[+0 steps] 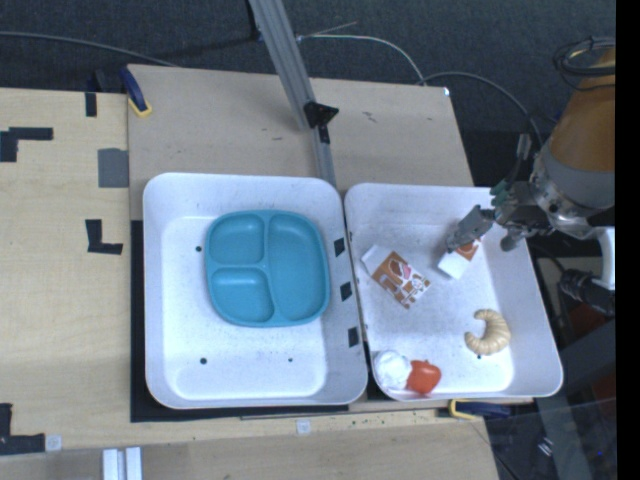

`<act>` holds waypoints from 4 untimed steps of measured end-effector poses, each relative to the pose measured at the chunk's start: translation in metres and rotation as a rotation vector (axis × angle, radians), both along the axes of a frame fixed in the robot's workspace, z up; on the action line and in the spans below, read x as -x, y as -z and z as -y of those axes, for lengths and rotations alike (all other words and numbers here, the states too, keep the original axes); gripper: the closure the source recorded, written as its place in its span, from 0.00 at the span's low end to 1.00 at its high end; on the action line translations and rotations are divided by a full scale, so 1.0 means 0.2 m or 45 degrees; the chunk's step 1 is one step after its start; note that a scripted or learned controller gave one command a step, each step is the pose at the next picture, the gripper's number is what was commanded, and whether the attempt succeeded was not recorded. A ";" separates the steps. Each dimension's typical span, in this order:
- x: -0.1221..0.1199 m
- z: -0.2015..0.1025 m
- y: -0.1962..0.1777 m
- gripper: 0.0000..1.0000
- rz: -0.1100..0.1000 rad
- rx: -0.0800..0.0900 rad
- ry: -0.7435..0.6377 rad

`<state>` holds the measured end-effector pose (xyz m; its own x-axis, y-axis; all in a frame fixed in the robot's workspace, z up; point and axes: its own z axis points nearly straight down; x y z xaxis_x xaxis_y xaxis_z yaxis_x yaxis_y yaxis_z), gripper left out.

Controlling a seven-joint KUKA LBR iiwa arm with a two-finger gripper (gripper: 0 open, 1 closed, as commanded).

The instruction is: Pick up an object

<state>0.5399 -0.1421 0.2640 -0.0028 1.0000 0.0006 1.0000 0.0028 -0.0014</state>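
The small white block with an orange top (458, 260) is lying in the right white bin (530, 318), directly under the grey two-finger gripper (470, 230); grip state: cannot tell. An off-centre closure risks pushing it aside.

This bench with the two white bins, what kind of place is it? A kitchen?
Probably a robot lab, not a kitchen. A grey arm's gripper reaches over the right bin, cables trail behind, and the croissant looks like a toy prop.
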 end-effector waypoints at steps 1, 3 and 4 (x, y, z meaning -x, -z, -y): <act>0.00 0.00 0.00 0.00 0.000 0.000 0.000; 0.00 -0.06 0.63 0.00 -0.010 -0.001 0.002; -0.03 -0.06 0.75 0.00 0.024 0.003 0.000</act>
<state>0.5457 -0.1309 0.1134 -0.0026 1.0000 -0.0016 0.9998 0.0026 0.0173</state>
